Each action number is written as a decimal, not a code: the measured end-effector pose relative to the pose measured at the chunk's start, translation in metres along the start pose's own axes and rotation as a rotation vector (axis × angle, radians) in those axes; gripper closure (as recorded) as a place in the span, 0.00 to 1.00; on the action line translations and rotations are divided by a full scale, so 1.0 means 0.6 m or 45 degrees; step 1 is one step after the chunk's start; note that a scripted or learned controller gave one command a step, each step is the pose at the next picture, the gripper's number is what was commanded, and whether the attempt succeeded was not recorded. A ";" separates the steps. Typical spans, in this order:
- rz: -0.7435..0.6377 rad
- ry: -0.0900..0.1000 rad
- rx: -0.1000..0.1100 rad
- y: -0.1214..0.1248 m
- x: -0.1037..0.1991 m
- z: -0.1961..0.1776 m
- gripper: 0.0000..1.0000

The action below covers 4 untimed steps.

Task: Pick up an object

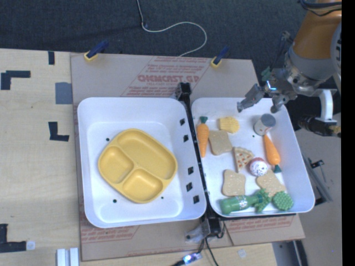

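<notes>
The right bin (pixel 299 165) holds toy food: two carrots (pixel 202 139) (pixel 271 148), bread slices (pixel 220 143) (pixel 233 183) (pixel 270 183), a pizza wedge (pixel 242 158), a yellow corn piece (pixel 228 124), a grey round piece (pixel 264 124), a red-and-white ball (pixel 258 167) and green vegetables (pixel 244 203). My gripper (pixel 260 104) hangs over the bin's far edge, just above the grey piece. It is open, with one finger (pixel 247 103) spread to the left and the other (pixel 275 105) to the right. Nothing sits between them.
The left bin (pixel 89 121) holds a yellow divided plate (pixel 137 165). Black clips (pixel 183 90) sit along the wall between the bins. A white cable (pixel 177 26) lies on the dark surface behind. The arm (pixel 316 37) enters from the upper right.
</notes>
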<state>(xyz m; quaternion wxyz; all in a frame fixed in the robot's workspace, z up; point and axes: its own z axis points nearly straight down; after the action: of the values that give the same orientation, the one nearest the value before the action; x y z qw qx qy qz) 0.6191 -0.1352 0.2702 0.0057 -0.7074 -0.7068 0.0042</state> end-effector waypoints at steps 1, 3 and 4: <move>-0.003 -0.002 -0.016 0.003 0.000 -0.013 0.00; -0.003 -0.003 -0.010 0.005 -0.015 0.174 0.00; -0.003 -0.003 -0.011 0.014 -0.019 0.277 0.00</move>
<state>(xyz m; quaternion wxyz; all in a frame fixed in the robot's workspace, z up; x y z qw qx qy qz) 0.6249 -0.1462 0.1038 0.0019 -0.7065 -0.7077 0.0022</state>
